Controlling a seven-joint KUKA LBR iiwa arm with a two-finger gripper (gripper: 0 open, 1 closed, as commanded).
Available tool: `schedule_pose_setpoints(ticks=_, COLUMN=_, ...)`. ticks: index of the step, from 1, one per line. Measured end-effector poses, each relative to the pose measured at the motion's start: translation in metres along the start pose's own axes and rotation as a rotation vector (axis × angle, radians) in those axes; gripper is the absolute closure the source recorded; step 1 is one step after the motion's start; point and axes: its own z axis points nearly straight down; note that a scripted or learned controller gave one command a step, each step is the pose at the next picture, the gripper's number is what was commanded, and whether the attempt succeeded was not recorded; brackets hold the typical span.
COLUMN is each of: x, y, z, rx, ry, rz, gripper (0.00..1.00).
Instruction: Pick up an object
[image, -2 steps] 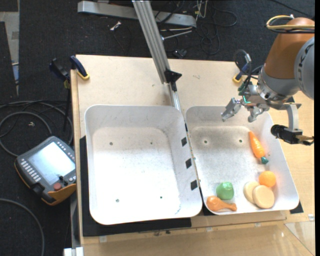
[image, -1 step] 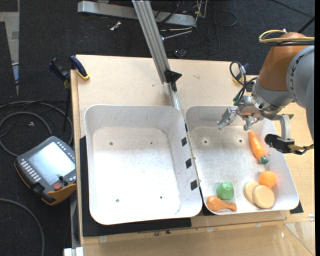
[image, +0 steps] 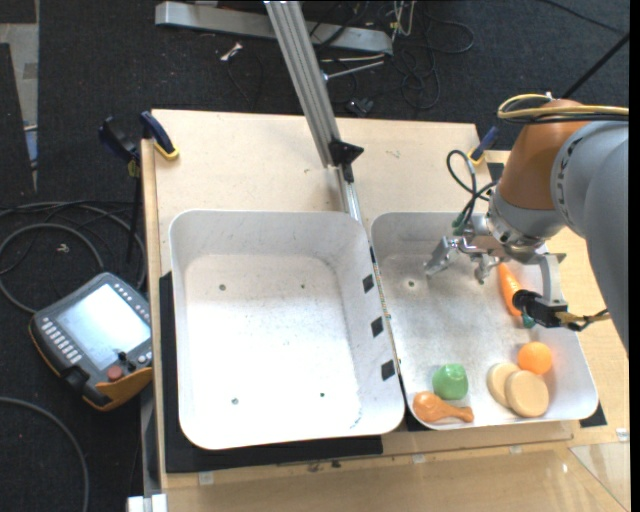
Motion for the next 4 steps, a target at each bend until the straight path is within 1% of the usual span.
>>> schedule_pose_setpoints(ticks=1, x=0.0, y=0.0, z=0.005, rx=-0.004, ry=-0.001, rz=-0.001, gripper=0.0)
schedule_pose_setpoints(ticks=2, x=0.001, y=0.001, z=-0.006, rx=-0.007, ry=-0.001, rz=-0.001, gripper=1.0)
schedule_pose_setpoints(ticks=3, x=-0.005, y=0.007, z=-0.068, rx=-0.013, ry=-0.002, rz=-0.002, gripper=1.0)
schedule_pose_setpoints(ticks=4, x=-0.01, y=0.012, z=-0.131, rx=-0.014, ry=-0.003, rz=-0.003, gripper=1.0)
